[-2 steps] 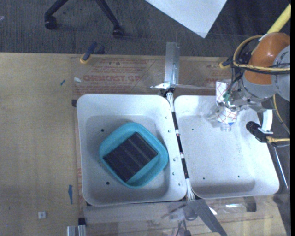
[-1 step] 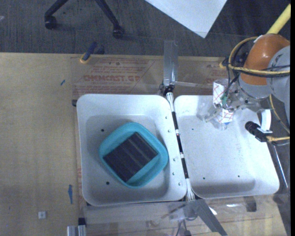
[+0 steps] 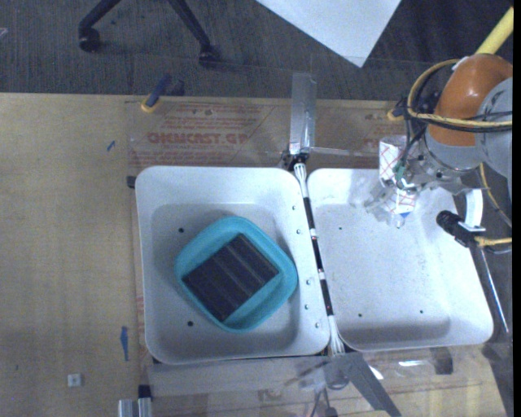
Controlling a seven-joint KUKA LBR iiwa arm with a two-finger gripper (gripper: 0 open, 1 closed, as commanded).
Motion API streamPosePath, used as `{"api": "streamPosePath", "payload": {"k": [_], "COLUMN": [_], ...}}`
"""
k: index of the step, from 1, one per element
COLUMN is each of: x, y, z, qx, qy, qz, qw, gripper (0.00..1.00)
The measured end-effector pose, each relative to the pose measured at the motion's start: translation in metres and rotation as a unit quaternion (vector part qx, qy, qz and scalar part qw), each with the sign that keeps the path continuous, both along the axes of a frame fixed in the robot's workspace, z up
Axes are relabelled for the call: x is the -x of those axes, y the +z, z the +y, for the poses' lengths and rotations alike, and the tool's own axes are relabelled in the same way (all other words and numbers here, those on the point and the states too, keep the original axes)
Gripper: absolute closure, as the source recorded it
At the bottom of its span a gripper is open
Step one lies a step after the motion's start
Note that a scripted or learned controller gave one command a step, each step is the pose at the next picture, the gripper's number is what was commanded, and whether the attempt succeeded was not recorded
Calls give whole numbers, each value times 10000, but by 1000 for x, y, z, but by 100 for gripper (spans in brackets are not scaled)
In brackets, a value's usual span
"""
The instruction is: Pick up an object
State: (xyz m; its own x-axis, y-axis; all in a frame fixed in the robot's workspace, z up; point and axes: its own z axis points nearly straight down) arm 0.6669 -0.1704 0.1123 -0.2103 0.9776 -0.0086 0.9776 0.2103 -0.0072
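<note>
Camera view, from above and at a slant. Two shallow white bins are seen side by side on a wooden bench (image 3: 65, 244). The grey arm (image 3: 488, 130), with its orange band (image 3: 472, 89), is seen entering from the right edge, yellow and dark cables looped around its wrist. The gripper (image 3: 396, 195) is placed over the far right corner area of the right bin (image 3: 407, 318); it is blurred and seen against the pale bin wall, so it cannot be told whether it is apart or together, and nothing can be made out in its grasp.

The task's candidate thing, a teal dish (image 3: 236, 273) with rounded corners, is found well apart from the gripper, to its left and nearer the camera, lying in the middle of the left bin (image 3: 163, 195). A dark ribbed block (image 3: 229, 277) is seen lying inside the dish, turned at an angle to the bin walls. The dish is separated from the gripper by the seam (image 3: 316, 252) where the two bins meet.

Beyond the bins, just left of the gripper, an upright metal bracket (image 3: 302, 114) is fixed to the bench. A white sheet (image 3: 334, 20) and the legs of a chair base (image 3: 146, 20) are seen on the dark floor beyond the bench.
</note>
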Motion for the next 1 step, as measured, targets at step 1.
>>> {"api": "streamPosePath", "payload": {"k": [1], "x": [0], "y": [83], "z": [-53], "qx": [-36], "qy": [-679], "qz": [-45], "qw": [9977], "gripper": [100]}}
